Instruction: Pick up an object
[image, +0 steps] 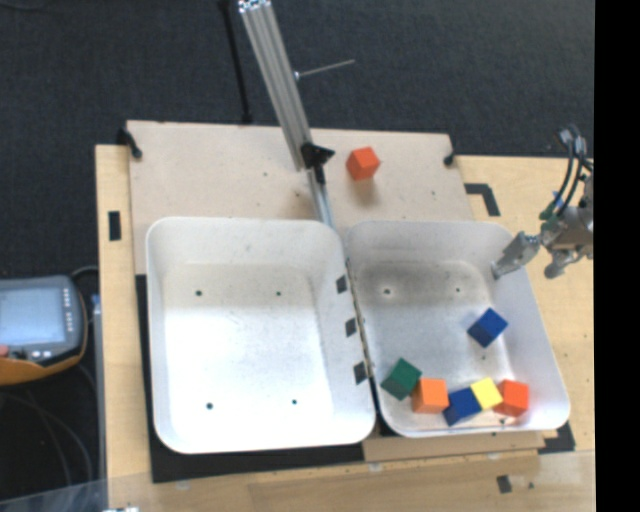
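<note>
- tool (535, 255) at the right bin's (400, 250) upper right rim, fingers spread apart, nothing between them.
- closest block: blue cube (487, 327), below and slightly left of tool, lying alone on the bin floor.
- farther down from tool, row along the bin's near wall: green cube (401, 378), orange cube (431, 394), second blue cube (461, 405), yellow cube (486, 393), red-orange cube (512, 397). Packed close together, several touching.
- left bin (250, 330) well to the tool's left, beside the right one.
- another orange cube (363, 163) up and left of tool, outside both bins on the counter (420, 180), near the slanted aluminium post (280, 85).
</note>
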